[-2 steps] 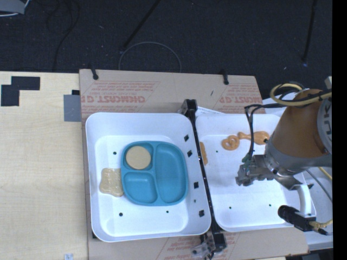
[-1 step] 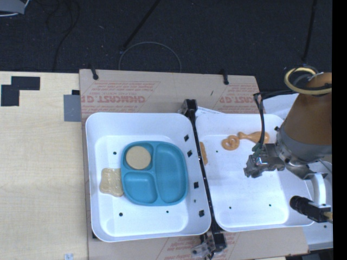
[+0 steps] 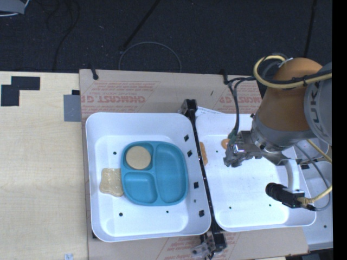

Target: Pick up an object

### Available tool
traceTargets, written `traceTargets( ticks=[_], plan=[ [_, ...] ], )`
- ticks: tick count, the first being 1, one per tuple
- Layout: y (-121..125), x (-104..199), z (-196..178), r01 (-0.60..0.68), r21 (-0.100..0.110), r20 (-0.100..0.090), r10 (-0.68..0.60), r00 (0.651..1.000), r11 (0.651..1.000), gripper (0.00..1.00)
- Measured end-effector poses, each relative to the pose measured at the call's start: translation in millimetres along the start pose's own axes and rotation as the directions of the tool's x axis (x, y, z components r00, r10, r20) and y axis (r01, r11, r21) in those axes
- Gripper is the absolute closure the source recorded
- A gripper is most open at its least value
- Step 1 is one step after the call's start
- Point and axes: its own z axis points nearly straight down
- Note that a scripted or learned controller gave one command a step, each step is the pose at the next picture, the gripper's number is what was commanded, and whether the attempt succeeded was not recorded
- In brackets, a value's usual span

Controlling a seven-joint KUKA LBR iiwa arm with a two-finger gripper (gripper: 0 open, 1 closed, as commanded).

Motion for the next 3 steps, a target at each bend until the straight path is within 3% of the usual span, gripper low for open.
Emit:
traceTargets(
  ticks=[2, 3],
  plan=[
    [55.6, 93.5, 3.8, 0.000, 0.001, -0.001, 0.000, 1.000, 1.000, 1.00],
    [68.9, 145.0, -5.0, 0.000, 0.000, -0.001, 0.000, 1.000, 1.000, 1.00]
  ],
)
